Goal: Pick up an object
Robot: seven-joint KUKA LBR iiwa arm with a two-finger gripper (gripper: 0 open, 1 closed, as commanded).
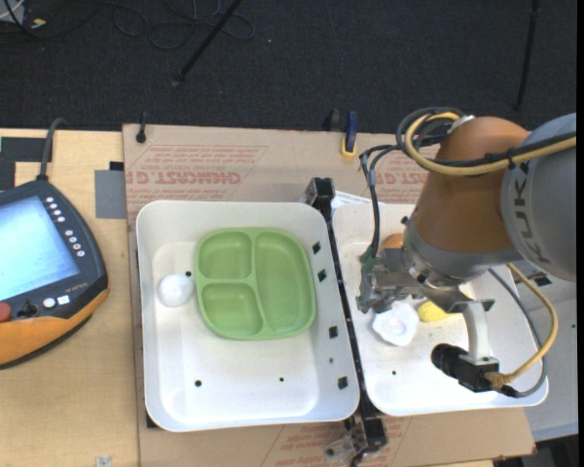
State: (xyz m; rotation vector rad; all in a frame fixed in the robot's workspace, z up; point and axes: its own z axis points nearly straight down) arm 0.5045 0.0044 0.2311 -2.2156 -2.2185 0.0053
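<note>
Whether the two-finger gripper [382,295] is wide or narrow I cannot tell, so the small crumpled white object [396,327] beside it may slip free.

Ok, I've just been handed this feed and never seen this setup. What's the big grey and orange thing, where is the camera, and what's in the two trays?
The big shape on the right is a robot arm, grey with an orange band, reaching in over the right bin. The single camera sits above the bench and looks down at a slant. The arm's hand is low over the right bin, beside a white object and a yellow object; something orange peeks out behind the arm. I cannot see anything between its fingers, so treat nothing as picked up. The left bin holds a green divided plate with a small white ball beside it. The screen device on the far left is a control pendant, lying outside the bins.
</note>
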